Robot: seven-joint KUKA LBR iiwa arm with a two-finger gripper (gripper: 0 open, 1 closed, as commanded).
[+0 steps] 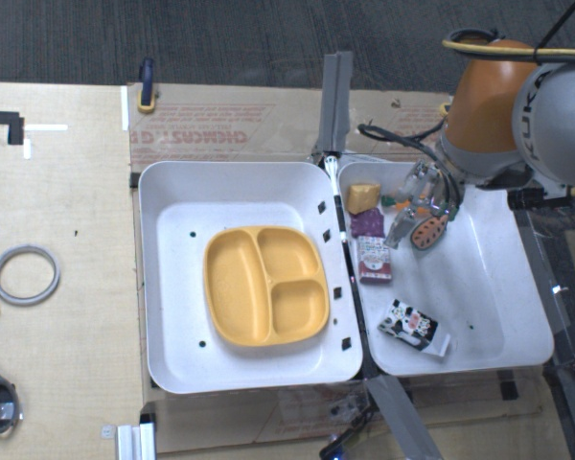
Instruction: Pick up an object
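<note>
Camera view: my hand (420, 220) hangs low in the right bin (498, 305), far end, with an orange speckled object (425, 233) seemingly between its fingers, so I judge it grasping that, though the grip looks blurred. Step in hand: securing the pick. Next, a straight lift clear of the purple packet (368, 223).

orange oval object (426, 232) | right bin (517, 286) | between end effector (414, 220) fingers
</note>
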